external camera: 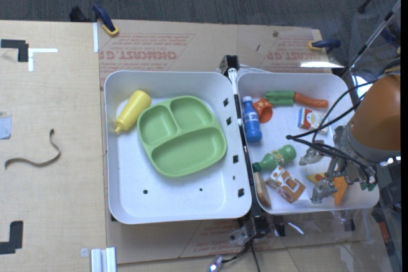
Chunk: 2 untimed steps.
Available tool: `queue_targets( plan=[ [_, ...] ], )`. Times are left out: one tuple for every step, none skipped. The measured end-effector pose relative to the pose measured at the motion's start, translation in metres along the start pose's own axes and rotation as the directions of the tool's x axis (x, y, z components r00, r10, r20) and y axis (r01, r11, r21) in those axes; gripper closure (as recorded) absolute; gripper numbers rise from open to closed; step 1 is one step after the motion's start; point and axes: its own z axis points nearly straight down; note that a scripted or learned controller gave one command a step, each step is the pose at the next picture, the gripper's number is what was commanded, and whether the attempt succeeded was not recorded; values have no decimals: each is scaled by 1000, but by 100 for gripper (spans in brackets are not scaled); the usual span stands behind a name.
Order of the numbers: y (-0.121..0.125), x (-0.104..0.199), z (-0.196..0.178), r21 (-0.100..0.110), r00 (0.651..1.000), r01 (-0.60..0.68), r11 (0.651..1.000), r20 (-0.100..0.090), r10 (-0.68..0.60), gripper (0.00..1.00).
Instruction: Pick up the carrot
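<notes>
The carrot lies along the far side of the right bin, its green top toward the divider and its orange body pointing right, resting flat on the bin floor and untouched. The hand is low at the near right corner of that bin, well apart from the carrot, among cables and beside a small orange piece; whether it is apart or together I cannot tell. Between the two lie a blue bottle, a green bottle and a snack pack. By my judgement nothing of the pickup is done: reaching the carrot, closing on it and lifting all remain.
</notes>
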Motion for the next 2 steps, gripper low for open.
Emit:
queue_targets(
  plan=[
    [0,-2,-9,0,1000,1,1000,4,-1,100],
    [1,-2,-9,0,1000,1,1000,4,-1,0]
  ],
)
